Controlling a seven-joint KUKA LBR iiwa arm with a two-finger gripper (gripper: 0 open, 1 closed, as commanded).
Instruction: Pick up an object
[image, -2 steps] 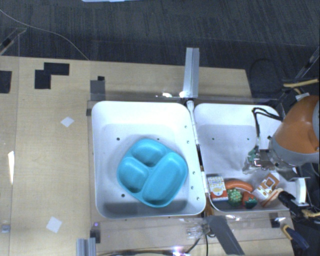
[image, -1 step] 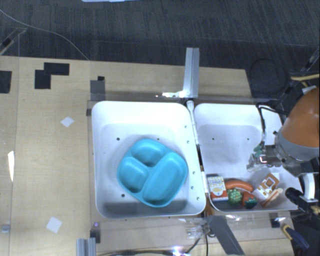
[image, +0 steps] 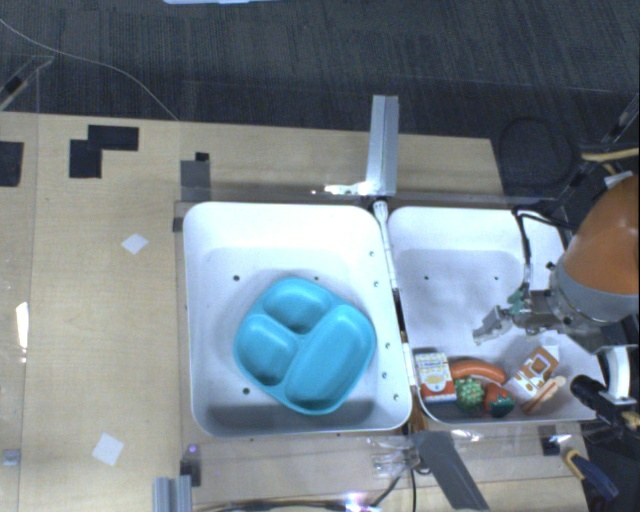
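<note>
Nearest the camera, along the front wall of the right bin (image: 470, 235), sits a tight cluster of small items: a juice-box-like carton (image: 432, 372) at the left, a hot dog toy (image: 477, 371) beside it, a green-and-red veg piece (image: 483, 397) just in front, and a small orange-and-white box (image: 538, 372) to the right w/ what looks like another sausage-shaped piece touching it. They're all touching or nearly so and pushed against the front wall, so the main risk, imo, is a descent that lands on two things at once, or a finger hitting the wall & skidding off; a round toy like the hot dog could also roll out of a pinch. Just behind the cluster hangs the gripper (image: 500, 322), arm coming in from the right w/ the orange band (image: 605, 245) above it; nothing visible btwn the fingers, but can't tell whether they're spread or closed at this res, so a closed approach would just shove the pile. It sits above bare bin floor, not over any item, so a straight drop from here would prob grab nothing. To the left, the left bin (image: 215, 250) holds a blue divided tray (image: 305, 345), well apart from the gripper and too wide for an easy pinch except at its rim. Beyond both bins, the worktop (image: 90, 300) and a cable (image: 525, 240) draped over the right bin's far right side; cable could snag on a lift.
</note>
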